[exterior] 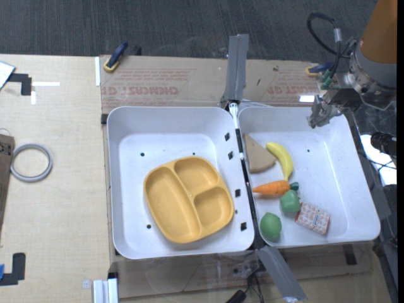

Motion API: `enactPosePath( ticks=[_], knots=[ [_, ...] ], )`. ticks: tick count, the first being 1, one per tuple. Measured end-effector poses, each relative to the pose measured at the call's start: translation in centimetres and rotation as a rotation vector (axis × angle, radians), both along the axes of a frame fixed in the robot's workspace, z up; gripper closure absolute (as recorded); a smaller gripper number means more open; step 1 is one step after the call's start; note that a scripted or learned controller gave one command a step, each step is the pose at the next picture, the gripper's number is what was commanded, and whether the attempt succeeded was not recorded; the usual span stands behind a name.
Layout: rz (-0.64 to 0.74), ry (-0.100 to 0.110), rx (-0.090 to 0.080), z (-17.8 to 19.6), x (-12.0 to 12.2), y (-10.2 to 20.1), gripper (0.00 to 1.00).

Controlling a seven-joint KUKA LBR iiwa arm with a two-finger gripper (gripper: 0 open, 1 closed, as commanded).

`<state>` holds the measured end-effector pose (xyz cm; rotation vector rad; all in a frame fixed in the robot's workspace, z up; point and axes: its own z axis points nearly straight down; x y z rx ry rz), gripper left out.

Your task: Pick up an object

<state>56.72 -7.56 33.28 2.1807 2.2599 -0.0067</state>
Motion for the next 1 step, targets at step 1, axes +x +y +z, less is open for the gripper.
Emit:
enactPosePath(
  ticks=[1],
  knots=[
    [0.348, -0.003, 0.001, 3.02, -2.92, -8.67, 1.00]
  ],
)
